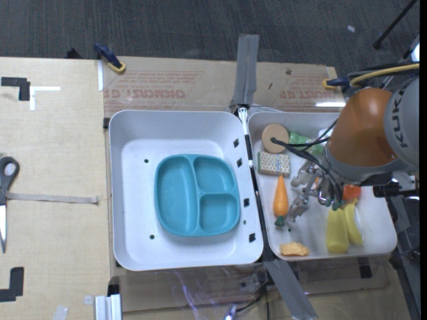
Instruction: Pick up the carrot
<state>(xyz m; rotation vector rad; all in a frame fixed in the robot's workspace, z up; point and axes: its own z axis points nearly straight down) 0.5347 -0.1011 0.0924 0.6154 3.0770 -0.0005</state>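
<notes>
Lighting is pretty even and bright, looks like it comes from overhead. The two white bins (120, 199) nearly blow out, and the teal divided plate (197, 195) throws barely any shadow. The dark floor (200, 12) up top stays dim. The picture is a bit soft overall; the gripper (303, 195) is maybe slightly blurred, hard to say.

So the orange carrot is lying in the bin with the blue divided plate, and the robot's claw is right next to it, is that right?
Not quite. The carrot lies in the right bin, among the other food items, not in the left bin that holds the blue divided plate. The camera view shows this. The gripper is indeed right beside the carrot.
</notes>
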